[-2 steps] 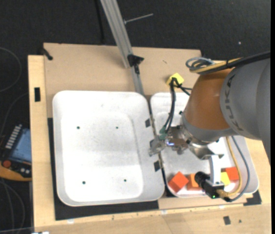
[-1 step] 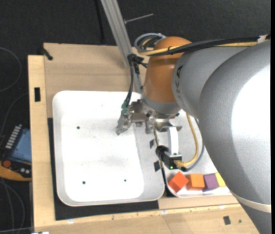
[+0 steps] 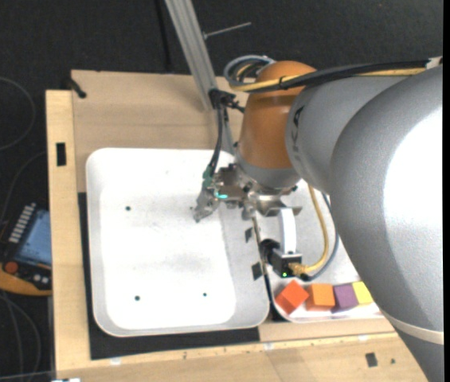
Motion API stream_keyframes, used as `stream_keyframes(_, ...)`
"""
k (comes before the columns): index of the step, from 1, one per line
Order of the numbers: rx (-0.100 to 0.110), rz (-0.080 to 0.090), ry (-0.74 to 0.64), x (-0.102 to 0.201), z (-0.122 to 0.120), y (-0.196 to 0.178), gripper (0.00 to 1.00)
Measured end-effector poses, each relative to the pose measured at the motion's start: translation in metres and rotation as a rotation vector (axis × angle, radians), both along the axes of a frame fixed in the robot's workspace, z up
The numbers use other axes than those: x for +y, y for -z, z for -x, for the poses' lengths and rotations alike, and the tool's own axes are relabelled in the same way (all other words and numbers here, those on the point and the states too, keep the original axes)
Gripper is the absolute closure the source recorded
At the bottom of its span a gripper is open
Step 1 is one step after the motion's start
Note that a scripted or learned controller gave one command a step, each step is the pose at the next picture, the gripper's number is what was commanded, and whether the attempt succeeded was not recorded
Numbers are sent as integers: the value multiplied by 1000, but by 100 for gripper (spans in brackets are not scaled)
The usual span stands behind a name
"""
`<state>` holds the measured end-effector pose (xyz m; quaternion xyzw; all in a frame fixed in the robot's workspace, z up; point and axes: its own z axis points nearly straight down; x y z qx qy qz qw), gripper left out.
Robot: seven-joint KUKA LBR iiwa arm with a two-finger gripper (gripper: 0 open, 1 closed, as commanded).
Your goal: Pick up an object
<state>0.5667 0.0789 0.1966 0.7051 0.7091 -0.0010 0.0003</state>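
Four blocks (image 3: 326, 296), orange, orange, purple, yellow, sit right of the claw (image 3: 205, 207); whether it is apart or together cannot be told.

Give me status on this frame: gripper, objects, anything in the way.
Gripper low over the left bin, near its right wall. Orange block, orange cube, purple cube, yellow cube in the right bin, untouched. Arm covers most of that bin.
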Motion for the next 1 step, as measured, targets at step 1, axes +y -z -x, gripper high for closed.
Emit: stream_keyframes(1,-5,-2,5,-16,8,-40,0)
